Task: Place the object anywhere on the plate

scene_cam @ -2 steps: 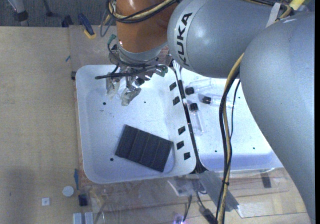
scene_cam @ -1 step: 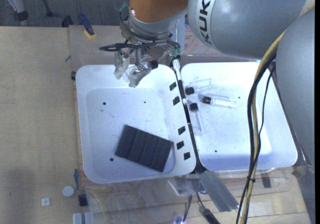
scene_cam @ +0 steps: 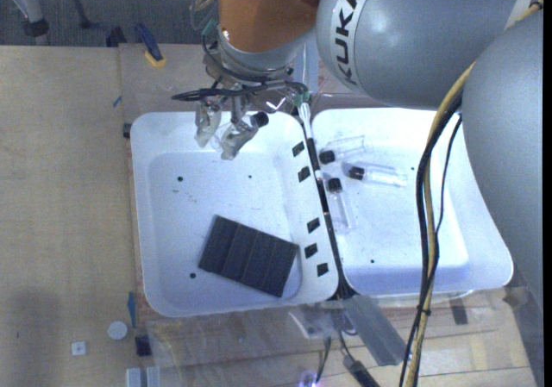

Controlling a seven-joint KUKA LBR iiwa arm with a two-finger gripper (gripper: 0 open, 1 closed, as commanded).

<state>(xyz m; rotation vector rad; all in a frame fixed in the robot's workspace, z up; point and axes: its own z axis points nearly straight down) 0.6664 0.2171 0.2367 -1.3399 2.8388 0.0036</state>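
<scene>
A: Progress?
B: Not done, by my read. The dark ridged plate (scene_cam: 248,256) lies flat in the near part of the left bin (scene_cam: 164,290), nothing on it.

A: Where's the object?
B: My guess is it's one of the clear vials with black caps (scene_cam: 362,173) in the right bin (scene_cam: 483,265). A few lie there on their sides, close to the divider, well apart from the plate.

A: Gripper?
B: The gripper (scene_cam: 220,131) hangs over the far edge of the left bin, above the plate's side. The fingers look slightly spread with nothing between them, so it reads as parted and empty.

A: What's left?
B: All of it: reach the right bin, grasp a vial, carry it across, set it on the plate.

A: Vial look?
B: Small, slim, see-through, hard to make out on white. Likely slippery and prone to roll.
</scene>
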